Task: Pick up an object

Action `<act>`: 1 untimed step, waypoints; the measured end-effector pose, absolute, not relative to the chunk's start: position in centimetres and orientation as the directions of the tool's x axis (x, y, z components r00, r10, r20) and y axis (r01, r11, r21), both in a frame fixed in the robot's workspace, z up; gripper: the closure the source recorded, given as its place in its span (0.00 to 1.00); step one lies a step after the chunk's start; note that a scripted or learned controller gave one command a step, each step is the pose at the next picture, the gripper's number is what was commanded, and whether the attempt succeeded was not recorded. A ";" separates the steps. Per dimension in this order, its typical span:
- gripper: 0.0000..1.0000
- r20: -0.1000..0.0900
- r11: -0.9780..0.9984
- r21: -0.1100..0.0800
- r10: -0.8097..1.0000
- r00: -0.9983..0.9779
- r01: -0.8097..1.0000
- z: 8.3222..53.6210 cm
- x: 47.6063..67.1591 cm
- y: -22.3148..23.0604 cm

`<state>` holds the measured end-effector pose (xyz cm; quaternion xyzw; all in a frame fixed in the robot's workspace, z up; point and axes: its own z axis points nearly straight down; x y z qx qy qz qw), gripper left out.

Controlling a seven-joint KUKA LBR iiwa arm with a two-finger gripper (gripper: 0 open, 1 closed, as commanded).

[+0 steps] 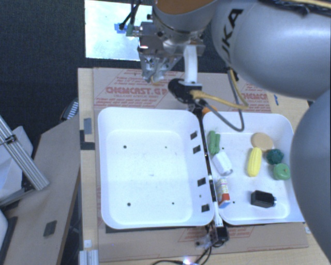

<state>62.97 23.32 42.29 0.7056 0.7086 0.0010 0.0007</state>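
Cardboard under bins reads "CHEMCAST"; arm shows "KUKA".

My arm is grey, with an orange band above the wrist, and my pincer is dull metal grey. Both bins are white: the left bin is dotted with small dark holes, and black clips mark the seam with the right bin. In the right bin I see a yellow banana-shaped toy, a tan disc, a dark green lump, a lighter green round piece, a green pod, a white block, a black block and a white tube with red and blue print. The cardboard is tan with red lettering.
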 end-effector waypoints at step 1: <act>1.00 -0.001 0.003 0.002 1.000 -0.003 1.000 42.3 62.8 23.3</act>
